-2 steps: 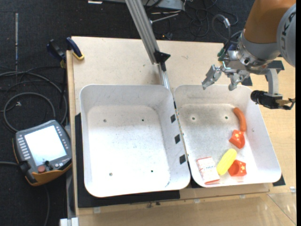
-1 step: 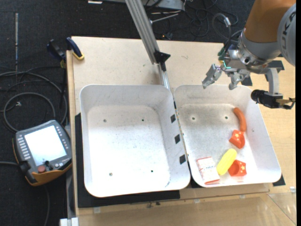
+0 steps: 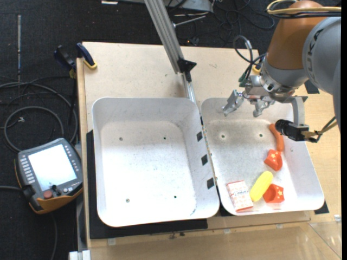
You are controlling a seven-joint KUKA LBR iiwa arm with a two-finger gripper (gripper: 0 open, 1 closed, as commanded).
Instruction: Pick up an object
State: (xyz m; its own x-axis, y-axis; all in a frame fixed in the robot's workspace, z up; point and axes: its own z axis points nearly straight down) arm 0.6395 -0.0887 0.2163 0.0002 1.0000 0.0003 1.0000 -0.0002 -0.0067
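Observation:
My gripper (image 3: 245, 106) hangs over the back edge of the right bin (image 3: 233, 140), its two fingers spread open with nothing between them. Well in front of it, along the bin's right side, lie an orange carrot-shaped piece (image 3: 278, 136) and a red pepper-like piece (image 3: 274, 160). Nearer the front of that bin sit a yellow banana-shaped piece (image 3: 261, 185), a second red piece (image 3: 274, 194) and a small white-and-red box (image 3: 239, 195). None of them touches the gripper.
The left bin (image 3: 143, 161) lies beside the right one, the two meeting along a raised shared rim (image 3: 206, 150). A slanted metal pole (image 3: 168, 34) crosses the back of the bench. A teach pendant (image 3: 47, 172) rests on the floor at left.

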